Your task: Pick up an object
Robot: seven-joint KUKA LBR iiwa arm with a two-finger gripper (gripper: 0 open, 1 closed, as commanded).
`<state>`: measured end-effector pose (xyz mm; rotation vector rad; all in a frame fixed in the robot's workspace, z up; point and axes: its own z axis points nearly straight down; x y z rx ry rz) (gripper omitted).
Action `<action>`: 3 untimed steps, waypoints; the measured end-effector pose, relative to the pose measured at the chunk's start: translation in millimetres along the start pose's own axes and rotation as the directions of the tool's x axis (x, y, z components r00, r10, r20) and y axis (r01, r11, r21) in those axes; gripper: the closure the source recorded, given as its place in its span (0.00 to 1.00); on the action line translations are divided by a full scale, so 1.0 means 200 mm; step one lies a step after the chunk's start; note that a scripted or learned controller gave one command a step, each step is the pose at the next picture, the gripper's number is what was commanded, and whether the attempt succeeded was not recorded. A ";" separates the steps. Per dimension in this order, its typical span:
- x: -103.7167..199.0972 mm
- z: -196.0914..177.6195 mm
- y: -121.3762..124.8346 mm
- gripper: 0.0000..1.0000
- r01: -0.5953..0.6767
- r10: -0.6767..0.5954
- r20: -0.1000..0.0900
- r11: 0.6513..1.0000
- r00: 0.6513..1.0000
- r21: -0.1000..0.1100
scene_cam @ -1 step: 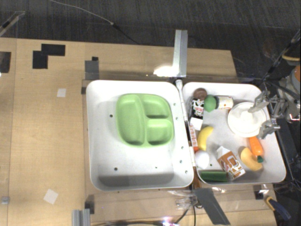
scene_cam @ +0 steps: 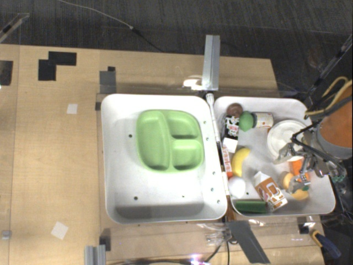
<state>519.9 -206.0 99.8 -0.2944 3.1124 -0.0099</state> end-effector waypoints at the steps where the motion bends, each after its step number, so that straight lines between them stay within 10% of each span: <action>1: 0.11 0.04 0.02 0.00 0.107 -0.107 0.006 0.994 0.994 0.004; 2: 0.07 -0.03 0.02 1.00 0.114 -0.114 0.022 0.993 0.993 0.012; 3: -0.12 -0.61 -0.02 1.00 0.513 -0.513 -0.001 0.858 0.858 -0.005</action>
